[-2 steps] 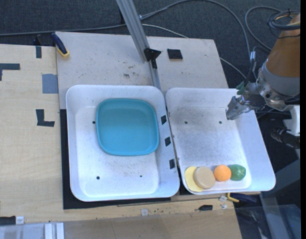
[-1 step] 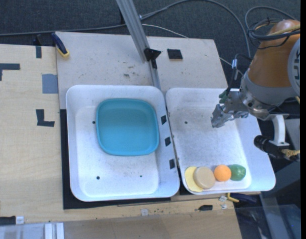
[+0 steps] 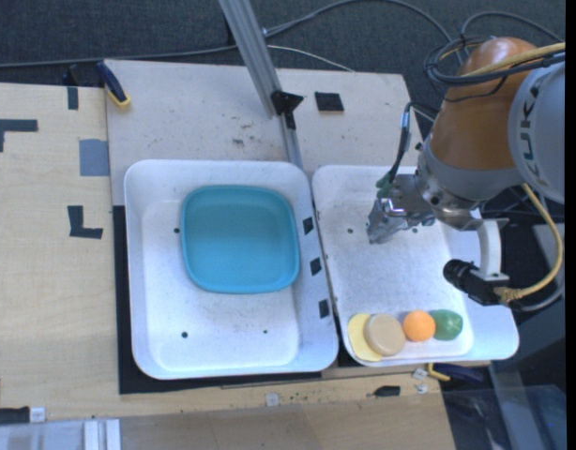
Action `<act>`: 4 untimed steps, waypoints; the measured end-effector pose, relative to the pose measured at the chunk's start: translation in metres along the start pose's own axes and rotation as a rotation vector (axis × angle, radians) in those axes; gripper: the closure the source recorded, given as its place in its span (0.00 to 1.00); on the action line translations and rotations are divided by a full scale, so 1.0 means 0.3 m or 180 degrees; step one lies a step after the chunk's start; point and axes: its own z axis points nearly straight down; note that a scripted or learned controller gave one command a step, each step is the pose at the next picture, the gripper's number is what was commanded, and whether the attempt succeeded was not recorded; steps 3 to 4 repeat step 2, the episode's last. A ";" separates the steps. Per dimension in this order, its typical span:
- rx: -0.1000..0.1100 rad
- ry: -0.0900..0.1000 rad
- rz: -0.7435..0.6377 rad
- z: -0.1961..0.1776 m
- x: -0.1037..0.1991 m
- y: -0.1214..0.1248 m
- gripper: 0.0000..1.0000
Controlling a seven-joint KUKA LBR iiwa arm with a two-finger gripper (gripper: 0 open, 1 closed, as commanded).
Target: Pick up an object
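Note:
In the camera view the gripper (image 3: 380,228) hangs over the upper middle of the right bin (image 3: 363,270), and nothing shows between its fingers. Along that bin's front edge lie a yellow flat piece (image 3: 358,337), a tan round object (image 3: 385,334), an orange ball (image 3: 418,326) and a green object (image 3: 447,323). They lie well below the gripper, toward the near rim. A blue square plate (image 3: 239,238) rests in the left bin (image 3: 152,326).
A grey metal pole (image 3: 260,59) slants down from the top to the gap between the bins. The arm's orange band (image 3: 485,92) and cables sit above the right bin's far right corner. Black and grey tape marks dot the wooden bench at the left.

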 end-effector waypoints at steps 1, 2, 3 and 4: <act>0.0006 -0.0002 0.0003 0.059 0.156 -0.020 1.00; 0.0006 -0.0001 0.0000 0.110 0.341 -0.052 1.00; 0.0006 -0.0001 0.0000 0.110 0.341 -0.052 1.00; 0.0006 -0.0001 0.0000 0.110 0.341 -0.052 1.00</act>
